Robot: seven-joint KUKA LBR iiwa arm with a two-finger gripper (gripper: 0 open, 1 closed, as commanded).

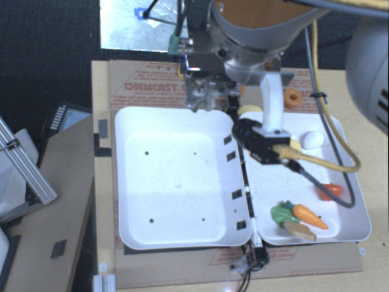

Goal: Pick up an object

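Note:
My gripper (pixel 205 98) hangs over the far edge of the left bin (pixel 176 181), close to the divide between the two bins. The right bin (pixel 351 222) holds the objects. An orange carrot (pixel 310 216) lies near its front beside a green leafy piece (pixel 281 213) and a tan piece (pixel 300 230). A red object (pixel 330 191) sits at the right. A white egg-like ball (pixel 313 140) rests further back, and a yellow object (pixel 250 110) peeks out behind the arm. None of them touches the gripper.
An orange ring (pixel 293 98) lies at the far right corner. A black box with a yellow cable (pixel 267 146) hangs from the arm over the right bin's left side. The bench's cardboard base (pixel 152 84) surrounds the bins.

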